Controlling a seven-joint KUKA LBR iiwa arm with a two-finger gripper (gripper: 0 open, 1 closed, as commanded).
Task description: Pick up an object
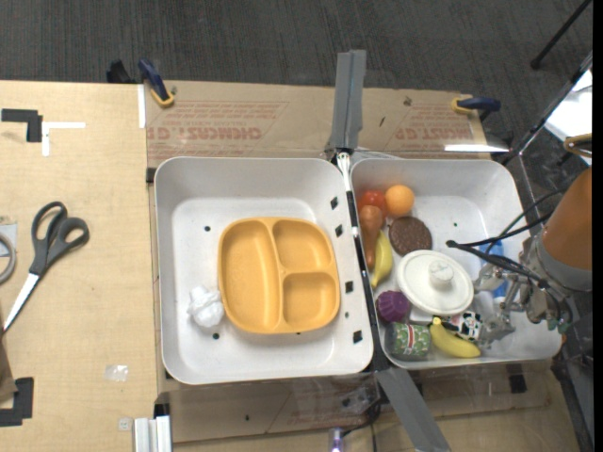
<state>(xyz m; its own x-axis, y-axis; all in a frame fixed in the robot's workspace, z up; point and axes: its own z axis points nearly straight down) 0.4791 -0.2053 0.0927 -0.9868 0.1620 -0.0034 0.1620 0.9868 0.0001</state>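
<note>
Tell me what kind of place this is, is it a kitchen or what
Probably a robotics lab bench, not a kitchen: two white bins sit clamped over cardboard, toy food like a banana fills one, and scissors lie on the plywood bench.

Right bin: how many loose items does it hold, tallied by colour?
Right bin:
Yellow: 2, bananas
Orange: 1
Red: 2
Brown: 1, disc
White: 1, lid
Purple: 1
Green: 1, jar
Black-and-white: 1
Total: 10
</note>
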